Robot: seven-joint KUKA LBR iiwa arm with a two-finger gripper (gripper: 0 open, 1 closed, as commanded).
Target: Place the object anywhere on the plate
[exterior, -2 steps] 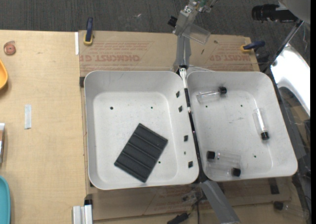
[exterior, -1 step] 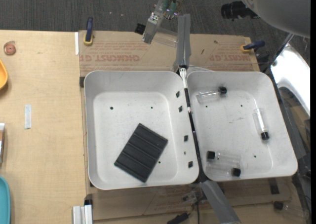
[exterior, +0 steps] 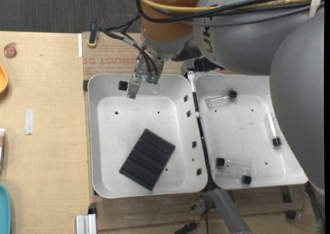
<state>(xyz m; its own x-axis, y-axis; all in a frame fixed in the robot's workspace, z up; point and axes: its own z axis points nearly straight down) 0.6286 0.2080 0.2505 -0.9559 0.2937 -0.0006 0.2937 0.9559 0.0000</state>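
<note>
A black ribbed rectangular plate (exterior: 148,159) lies at a slant on the floor of the left bin (exterior: 103,176), toward its front. Three clear tubes with black caps lie in the right bin (exterior: 289,173): one (exterior: 219,99) at the back, one (exterior: 272,130) by the right wall, one (exterior: 234,168) at the front. My gripper (exterior: 143,84) hangs over the back edge of the left bin, well behind the plate. It is open, with nothing between its fingers (exterior: 133,89).
The divider between the two bins (exterior: 197,124) carries small black clips. A wooden bench top (exterior: 41,124) extends to the left with a few small items along its left edge. The arm's large grey body (exterior: 289,63) covers the upper right.
</note>
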